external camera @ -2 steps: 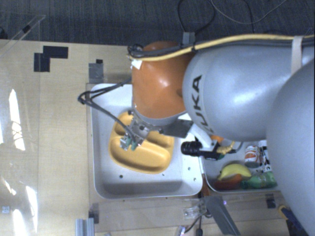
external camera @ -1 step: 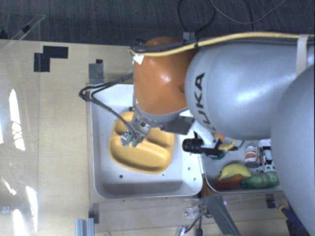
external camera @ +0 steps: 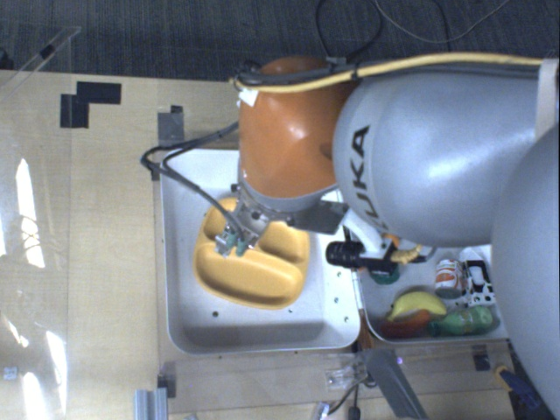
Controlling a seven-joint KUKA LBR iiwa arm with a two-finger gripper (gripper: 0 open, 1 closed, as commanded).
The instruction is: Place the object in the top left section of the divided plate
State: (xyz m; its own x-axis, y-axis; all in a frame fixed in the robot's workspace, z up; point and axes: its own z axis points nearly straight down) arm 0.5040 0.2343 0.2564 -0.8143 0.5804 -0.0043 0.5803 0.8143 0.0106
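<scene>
I've got the gripper (external camera: 234, 241) low over the yellow divided plate (external camera: 254, 278) in the left bin (external camera: 184, 322), frame centre-left. Can't tell if it's carrying the obj. Candidate items, e.g. the banana (external camera: 418, 304), sit in the right bin (external camera: 378, 329). Placement looks unfinished, IMO; release & retreat left.
</scene>
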